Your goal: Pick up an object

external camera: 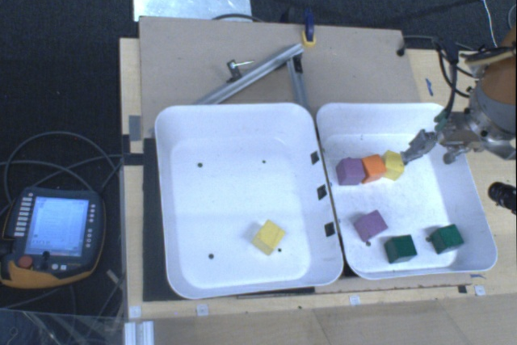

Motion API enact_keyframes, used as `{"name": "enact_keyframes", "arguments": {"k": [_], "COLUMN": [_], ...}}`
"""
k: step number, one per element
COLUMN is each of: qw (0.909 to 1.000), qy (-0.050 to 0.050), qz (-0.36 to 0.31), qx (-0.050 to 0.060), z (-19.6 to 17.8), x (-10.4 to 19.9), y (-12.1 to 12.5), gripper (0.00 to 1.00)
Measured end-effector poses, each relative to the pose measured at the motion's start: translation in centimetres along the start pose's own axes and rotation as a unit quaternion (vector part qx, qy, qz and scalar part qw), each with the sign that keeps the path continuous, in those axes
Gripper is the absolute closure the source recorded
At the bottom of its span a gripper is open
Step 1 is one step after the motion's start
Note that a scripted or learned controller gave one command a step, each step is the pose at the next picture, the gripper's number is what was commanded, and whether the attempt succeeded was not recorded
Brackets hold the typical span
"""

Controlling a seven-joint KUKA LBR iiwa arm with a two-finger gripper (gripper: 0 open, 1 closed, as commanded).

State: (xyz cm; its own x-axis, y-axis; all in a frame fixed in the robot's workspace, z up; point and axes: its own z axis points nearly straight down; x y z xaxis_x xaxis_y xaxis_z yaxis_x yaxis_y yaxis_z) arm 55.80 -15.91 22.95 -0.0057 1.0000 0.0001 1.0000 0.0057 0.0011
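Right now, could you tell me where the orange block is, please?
The orange block sits in the right bin, toward its back, wedged in a row between a purple block and a yellow block, with the gripper just beside that yellow one.

Two-finger gripper [414, 148] sits in the right white plastic bin [477, 254], just beside the yellow cube [393, 165] there.

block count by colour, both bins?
Yellow: 2, one in the left bin, one in the right bin's row
Purple: 2
Green: 2
Orange: 1
Total: 7 blocks, 1 in the left bin and 6 in the right bin.
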Motion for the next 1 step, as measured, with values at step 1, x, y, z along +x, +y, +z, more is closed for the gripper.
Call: {"name": "enact_keyframes", "arguments": {"k": [1], "qw": [1.0], "qy": [0.0], "qz": [0.001], "qx": [0.0], "z": [-0.01], "x": [0.01], "y": [0.01], "gripper": [0.0]}}
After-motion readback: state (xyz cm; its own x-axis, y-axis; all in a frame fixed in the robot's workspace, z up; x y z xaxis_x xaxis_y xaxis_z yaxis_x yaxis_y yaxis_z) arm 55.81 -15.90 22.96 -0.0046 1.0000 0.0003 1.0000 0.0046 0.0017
